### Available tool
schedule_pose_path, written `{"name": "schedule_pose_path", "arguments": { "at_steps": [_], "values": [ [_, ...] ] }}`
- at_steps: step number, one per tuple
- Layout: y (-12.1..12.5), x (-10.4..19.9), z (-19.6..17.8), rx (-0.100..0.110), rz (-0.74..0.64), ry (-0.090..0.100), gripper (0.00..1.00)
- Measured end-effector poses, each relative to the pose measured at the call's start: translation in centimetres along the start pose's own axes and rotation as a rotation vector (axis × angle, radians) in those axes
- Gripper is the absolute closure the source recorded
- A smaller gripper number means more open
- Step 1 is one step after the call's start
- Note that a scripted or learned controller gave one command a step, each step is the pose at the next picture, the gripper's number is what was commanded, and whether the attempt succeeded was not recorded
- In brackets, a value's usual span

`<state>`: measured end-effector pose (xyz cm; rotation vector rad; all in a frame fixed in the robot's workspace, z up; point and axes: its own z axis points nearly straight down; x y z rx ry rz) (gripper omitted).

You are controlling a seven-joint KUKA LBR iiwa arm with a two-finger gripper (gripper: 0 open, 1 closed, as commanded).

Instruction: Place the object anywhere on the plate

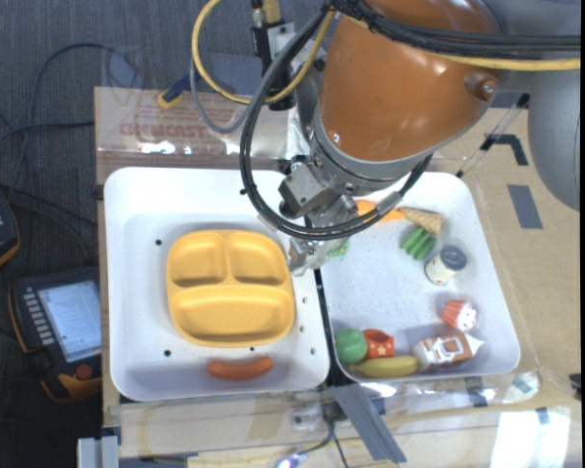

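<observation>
The grey KUKA arm w/ the big orange band is reaching in from the right and filling the upper middle, wrist pointing down toward the seam between the two shallow white plastic bins. Black and yellow cables are looping off the wrist to the upper left. The tool is hanging low over the inner edge of the right bin, just beside the divider; something small and green is showing right at its tip, but can't tell whether it's gripped, and can't tell how the tool is set, since the wrist body is blocking it.

The yellow three-compartment plastic plate is sitting in the left bin, all compartments bare. A small red-orange toy sausage is lying in front of the plate, near but apart from it.

In the right bin, the toys are spreading along the far and near sides: green toy cylinder, wedge-shaped tan piece, grey-capped round piece, small red-and-white item, green ball, yellow banana, little carton. The bins are resting on a cardboard-covered worktop.
</observation>
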<state>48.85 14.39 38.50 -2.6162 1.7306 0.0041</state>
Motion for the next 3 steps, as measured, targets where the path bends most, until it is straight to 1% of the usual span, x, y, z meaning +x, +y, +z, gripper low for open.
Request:
{"name": "schedule_pose_path", "arguments": {
  "at_steps": [1,2,3],
  "values": [
    [-0.3,-1.8,-0.1,-0.003,-0.515,-0.002,1.00],
    [-2.1,-4.6,8.3,-0.006,-0.664,-0.003,1.00],
    [-2.1,-4.6,8.3,-0.006,-0.664,-0.003,0.00]
  ]
}}
